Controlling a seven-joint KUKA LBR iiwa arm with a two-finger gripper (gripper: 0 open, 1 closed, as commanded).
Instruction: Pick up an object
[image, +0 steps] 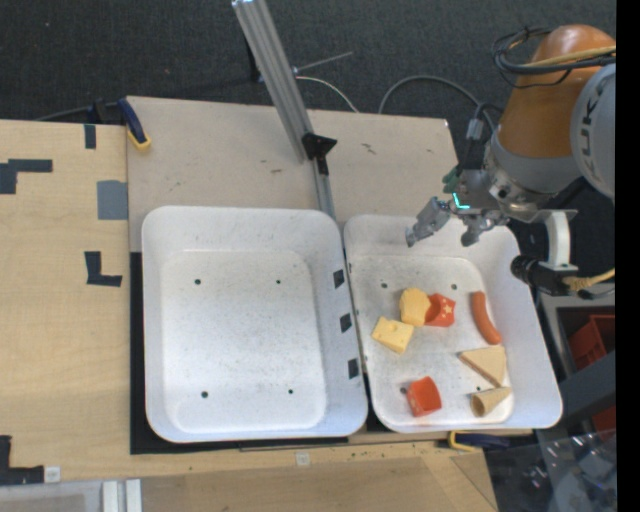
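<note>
Hovering spread and empty, the gripper (446, 226) is positioned beyond the red block (424, 396), judged light, rigid, graspable across flat sides.

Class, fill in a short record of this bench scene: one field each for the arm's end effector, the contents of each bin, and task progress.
end effector: open, above the far edge of the right bin, holding nothing
right bin contents: two yellow blocks, red pieces, sausage, tan wedge, cone
left bin: white, speckled floor
task progress: no object picked up yet
</note>
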